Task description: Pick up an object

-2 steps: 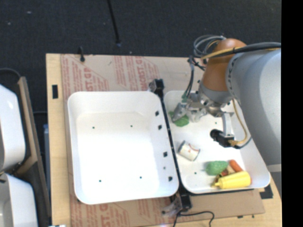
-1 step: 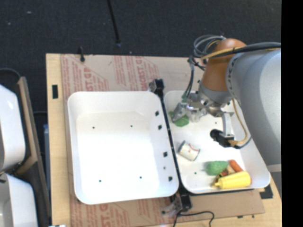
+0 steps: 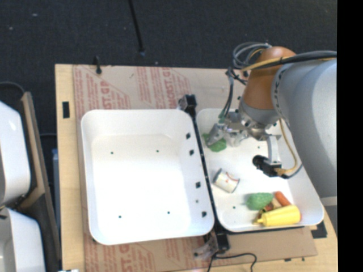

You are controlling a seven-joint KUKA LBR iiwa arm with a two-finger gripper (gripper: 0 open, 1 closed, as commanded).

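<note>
My gripper (image 3: 218,135) is down in the right bin (image 3: 300,181), close to its far left corner. A small green object (image 3: 217,146) lies right under the gripper's tip, partly covered by it, and I cannot see whether it is gripped. Further toward the front lie a small white cylinder with red marks (image 3: 226,181), a green lump (image 3: 260,200), an orange carrot-like piece (image 3: 282,198) and a yellow bottle-shaped toy (image 3: 281,216).
The left bin (image 3: 91,152) sits beside the right one, with a black divider rail (image 3: 198,163) running between them. The grey arm and its cables (image 3: 272,163) hang over the right bin's far right part. Cardboard (image 3: 142,86) lies under both bins.
</note>
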